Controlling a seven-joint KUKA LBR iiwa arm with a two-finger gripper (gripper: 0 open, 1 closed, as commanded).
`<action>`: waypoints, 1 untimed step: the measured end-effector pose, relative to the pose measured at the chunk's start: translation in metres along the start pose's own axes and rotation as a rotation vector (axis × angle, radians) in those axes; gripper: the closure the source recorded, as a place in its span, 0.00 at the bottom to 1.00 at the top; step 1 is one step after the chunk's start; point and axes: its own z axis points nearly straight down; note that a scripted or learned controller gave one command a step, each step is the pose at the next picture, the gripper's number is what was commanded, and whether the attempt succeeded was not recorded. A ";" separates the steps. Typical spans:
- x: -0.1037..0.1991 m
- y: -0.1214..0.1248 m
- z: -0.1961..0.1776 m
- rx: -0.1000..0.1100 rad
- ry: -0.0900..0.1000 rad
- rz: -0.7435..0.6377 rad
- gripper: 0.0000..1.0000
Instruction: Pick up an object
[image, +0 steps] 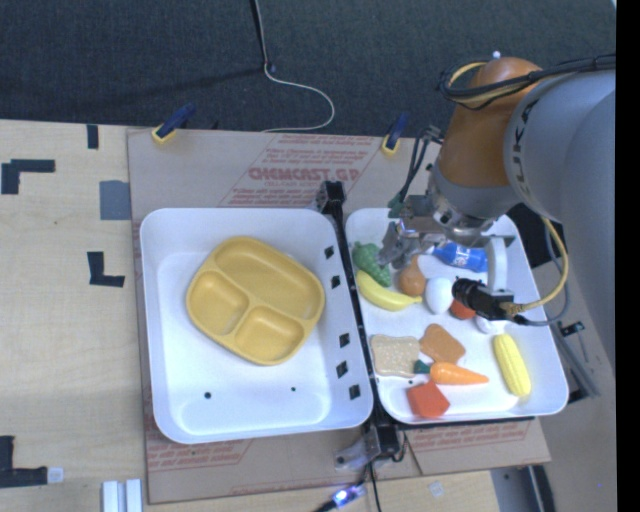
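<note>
Fixed overhead camera, slanted down, both bins (160, 330) visible

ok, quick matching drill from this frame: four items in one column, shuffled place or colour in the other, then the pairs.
Items:
1. divided plate
2. carrot
3. corn cob
4. banana

Descriptions:
A. orange, green tip, near the right bin's front
B. yellow, alone in the left bin
C. yellow, curved, near the divider
D. yellow, by the right bin's right wall

Pairs: 1-B, 2-A, 3-D, 4-C
</note>
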 end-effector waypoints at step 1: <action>0.055 0.014 0.009 0.000 -0.001 0.000 1.00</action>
